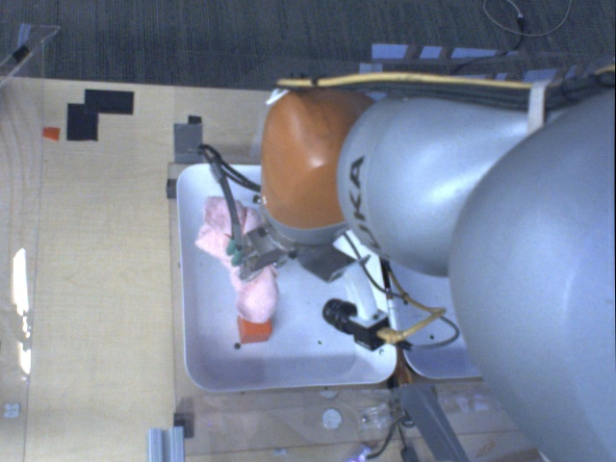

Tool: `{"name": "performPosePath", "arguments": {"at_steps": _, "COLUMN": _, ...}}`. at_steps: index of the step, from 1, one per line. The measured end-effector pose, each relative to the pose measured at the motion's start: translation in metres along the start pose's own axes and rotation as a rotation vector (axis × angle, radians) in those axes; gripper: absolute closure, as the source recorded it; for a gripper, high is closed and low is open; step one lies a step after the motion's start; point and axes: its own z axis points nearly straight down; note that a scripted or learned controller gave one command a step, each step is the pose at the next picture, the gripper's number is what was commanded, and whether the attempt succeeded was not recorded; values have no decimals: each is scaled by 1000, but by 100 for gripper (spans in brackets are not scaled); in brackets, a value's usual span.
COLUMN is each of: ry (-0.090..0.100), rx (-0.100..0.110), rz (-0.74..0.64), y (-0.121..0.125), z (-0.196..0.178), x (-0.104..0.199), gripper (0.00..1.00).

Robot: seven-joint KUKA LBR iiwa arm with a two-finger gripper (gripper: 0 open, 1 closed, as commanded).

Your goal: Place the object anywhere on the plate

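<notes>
Partly hidden by the arm (404, 191), the hand (246, 256) overlaps pink objects (252, 292); grip unclear.

Black blocks (96, 112) and a small orange square (50, 134) sit at upper left on the wooden surface (96, 287); dark carpet (241, 17) runs across the top.

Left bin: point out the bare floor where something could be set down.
Bare patches in the left bin: the strip between the pink object and the left wall, and the floor along the front wall. Crowded at the middle, under the gripper.
</notes>
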Motion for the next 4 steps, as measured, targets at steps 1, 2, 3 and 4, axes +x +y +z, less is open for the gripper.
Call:
{"name": "performPosePath", "arguments": {"at_steps": 1, "ry": -2, "rx": -4, "rz": -64, "y": 6, "z": -32, "x": -80, "gripper": 100}}
{"name": "performPosePath", "arguments": {"at_steps": 2, "ry": 0, "rx": -2, "rz": -143, "y": -19, "z": -29, "x": 1, "gripper": 100}}
{"name": "performPosePath", "arguments": {"at_steps": 3, "ry": -2, "rx": -2, "rz": -242, "y": -9, "z": -25, "x": -92, "gripper": 100}}
{"name": "performPosePath", "arguments": {"at_steps": 4, "ry": 0, "rx": 3, "rz": -104, "y": 29, "z": 78, "x": -82, "gripper": 100}}
